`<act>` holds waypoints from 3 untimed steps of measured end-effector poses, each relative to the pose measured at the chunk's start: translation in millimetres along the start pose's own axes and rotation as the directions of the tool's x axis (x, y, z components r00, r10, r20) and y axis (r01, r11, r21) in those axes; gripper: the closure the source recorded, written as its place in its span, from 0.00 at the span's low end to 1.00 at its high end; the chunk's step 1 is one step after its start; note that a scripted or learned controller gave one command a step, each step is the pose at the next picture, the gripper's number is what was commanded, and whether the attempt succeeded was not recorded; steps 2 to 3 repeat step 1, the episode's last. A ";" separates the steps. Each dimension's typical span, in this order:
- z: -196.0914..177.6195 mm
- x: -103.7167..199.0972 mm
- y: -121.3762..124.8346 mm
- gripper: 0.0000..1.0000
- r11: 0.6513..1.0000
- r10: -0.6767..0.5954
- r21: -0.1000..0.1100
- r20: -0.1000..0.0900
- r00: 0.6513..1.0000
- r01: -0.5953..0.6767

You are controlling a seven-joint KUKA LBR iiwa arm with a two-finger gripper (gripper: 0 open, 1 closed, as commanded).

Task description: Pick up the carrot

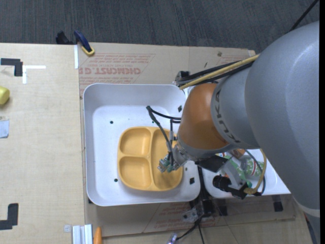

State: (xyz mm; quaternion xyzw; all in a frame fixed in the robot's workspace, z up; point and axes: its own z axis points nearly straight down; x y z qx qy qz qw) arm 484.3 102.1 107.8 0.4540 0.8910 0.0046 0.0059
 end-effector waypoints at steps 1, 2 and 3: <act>-31.3 2.3 -5.0 1.00 0.948 0.317 0.015 0.000 0.948 -0.317; -31.3 2.3 -5.0 1.00 0.948 0.317 0.015 0.000 0.948 -0.317; -31.3 2.3 -5.0 1.00 0.948 0.317 0.015 0.000 0.948 -0.317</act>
